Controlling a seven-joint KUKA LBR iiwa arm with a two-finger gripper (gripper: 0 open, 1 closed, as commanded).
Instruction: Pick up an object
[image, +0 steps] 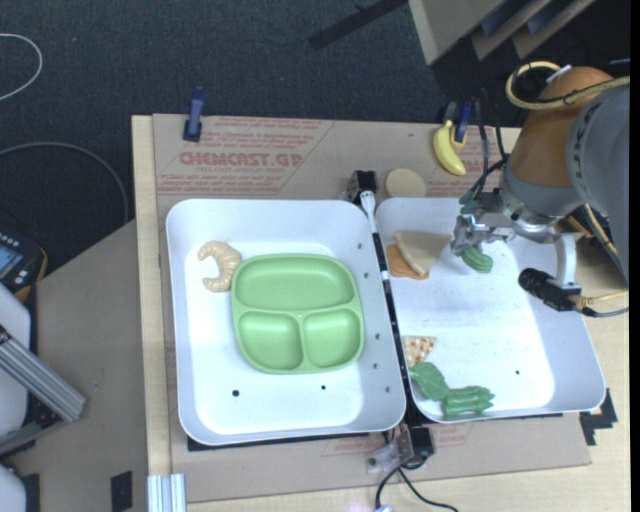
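My gripper (472, 243) hangs over the back of the right bin (560, 390), reaching in from the right. A small dark green piece (479, 261) sticks out from between its fingertips, and the gripper is shut on it. Just left of it a tan bread slice (410, 256) lies against the bin's left wall. Near the front of the same bin are a waffle-pattern cracker (419, 348), a green leafy piece (430, 380) and a green pickle-like piece (466, 401).
The left bin (190, 330) holds a green divided tray (297, 311) with a pale croissant (219, 263) beside it. A banana (449, 150) and a tan disc (405, 183) lie on the board behind the bins. A black cable plug (545, 287) hangs over the right bin.
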